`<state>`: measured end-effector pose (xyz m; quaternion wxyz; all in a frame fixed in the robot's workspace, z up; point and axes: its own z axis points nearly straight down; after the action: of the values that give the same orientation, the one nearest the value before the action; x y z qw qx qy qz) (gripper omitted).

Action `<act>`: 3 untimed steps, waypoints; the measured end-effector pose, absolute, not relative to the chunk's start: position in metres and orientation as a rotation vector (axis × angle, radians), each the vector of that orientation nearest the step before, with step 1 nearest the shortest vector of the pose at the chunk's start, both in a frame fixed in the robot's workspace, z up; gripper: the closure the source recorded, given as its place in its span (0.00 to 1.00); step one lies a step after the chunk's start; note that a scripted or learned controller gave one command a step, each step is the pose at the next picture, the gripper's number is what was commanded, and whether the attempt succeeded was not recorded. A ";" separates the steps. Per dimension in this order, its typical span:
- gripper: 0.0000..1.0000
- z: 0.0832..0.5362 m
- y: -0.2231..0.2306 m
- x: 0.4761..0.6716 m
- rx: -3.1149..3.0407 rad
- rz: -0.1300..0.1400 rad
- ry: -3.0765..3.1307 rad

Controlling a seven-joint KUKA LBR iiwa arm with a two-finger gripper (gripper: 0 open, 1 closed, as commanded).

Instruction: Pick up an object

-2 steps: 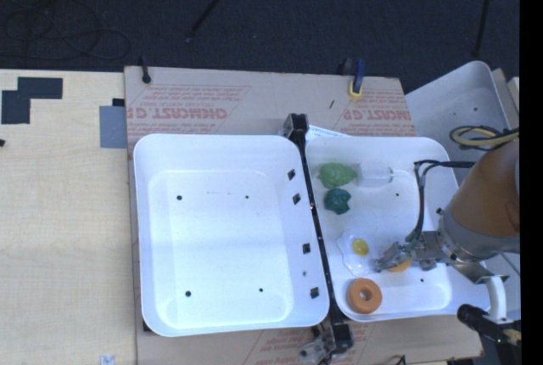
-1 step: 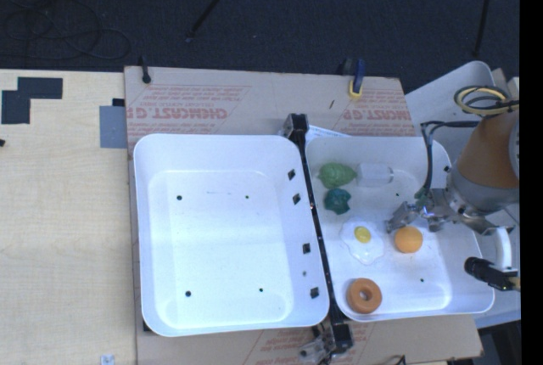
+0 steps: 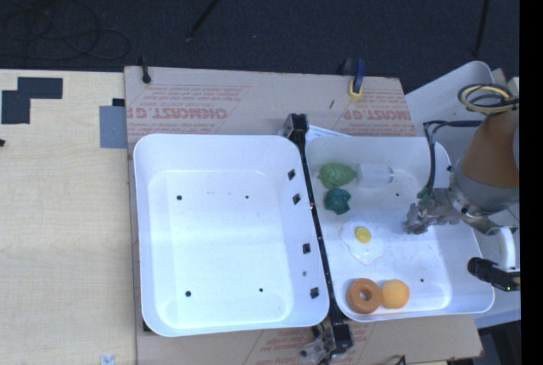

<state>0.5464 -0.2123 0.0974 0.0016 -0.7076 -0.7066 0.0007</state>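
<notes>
The arm reaches in from the right of the camera view, its orange band (image 3: 496, 153) above the grey wrist, and the claw (image 3: 416, 221) hangs low over the right bin (image 3: 462, 291), near that bin's middle and a little toward its right half. The claw is small and dark against the white floor, so it cannot be told whether it is spread or closed, and nothing can be seen caught in it.

All the loose things lie to the claw's left, in the same bin. Nearest is a fried egg toy (image 3: 363, 241), white with a yellow yolk, lying flat a little left of the claw and slightly toward the front of the bin. Farther left and toward the back sits a dark teal lump (image 3: 338, 200), and just behind it, touching or nearly so, a light green leafy piece (image 3: 337, 175). Beside that green piece, closer to the claw's line and toward the back wall, lies a pale, clear object (image 3: 374, 176), too faint to identify. Toward the front wall, well apart from the claw, a brown doughnut (image 3: 365, 295) lies flat with an orange ball (image 3: 394, 294) touching its right side.

The left bin (image 3: 153, 185) stands beyond a black divider (image 3: 307, 210), well away from the claw. Both bins rest on a cardboard sheet (image 3: 212, 104) laid on the pale wooden tabletop (image 3: 59, 227).
</notes>
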 end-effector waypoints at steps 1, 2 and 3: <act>1.00 0.107 -0.213 0.545 -2.221 0.004 -2.214; 0.00 0.106 -0.213 0.546 -2.222 0.003 -2.213; 0.00 0.087 -0.213 0.613 -2.220 -0.003 -2.227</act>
<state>0.6125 -0.2130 0.0873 -0.0015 -0.7059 -0.7083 -0.0009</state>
